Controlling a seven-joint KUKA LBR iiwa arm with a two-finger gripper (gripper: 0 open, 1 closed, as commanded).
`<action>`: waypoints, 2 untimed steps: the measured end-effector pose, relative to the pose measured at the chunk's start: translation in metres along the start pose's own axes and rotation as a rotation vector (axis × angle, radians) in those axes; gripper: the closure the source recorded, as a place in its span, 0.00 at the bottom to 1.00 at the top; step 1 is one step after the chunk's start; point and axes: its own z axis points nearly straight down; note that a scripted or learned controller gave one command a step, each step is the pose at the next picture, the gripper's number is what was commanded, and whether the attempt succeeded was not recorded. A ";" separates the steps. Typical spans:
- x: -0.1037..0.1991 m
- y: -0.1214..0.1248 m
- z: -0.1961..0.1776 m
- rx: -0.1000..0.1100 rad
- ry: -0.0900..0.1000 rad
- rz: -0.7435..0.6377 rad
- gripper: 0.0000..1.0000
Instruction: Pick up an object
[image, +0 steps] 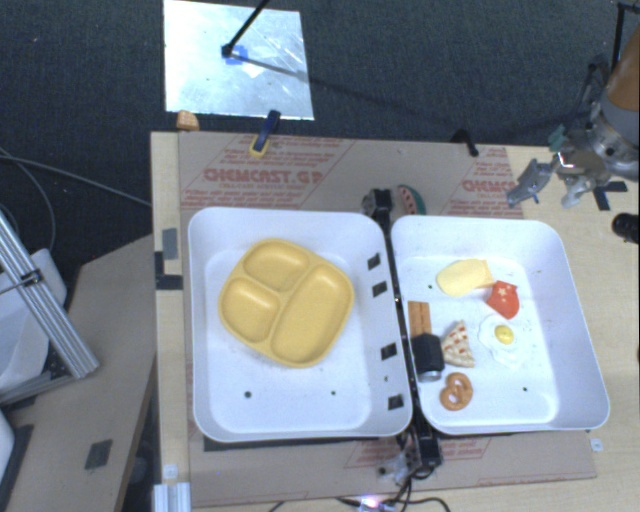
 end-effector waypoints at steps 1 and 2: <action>0.141 0.006 -0.023 -0.003 0.004 -0.014 0.00; 0.229 0.005 -0.032 -0.001 0.005 -0.011 0.00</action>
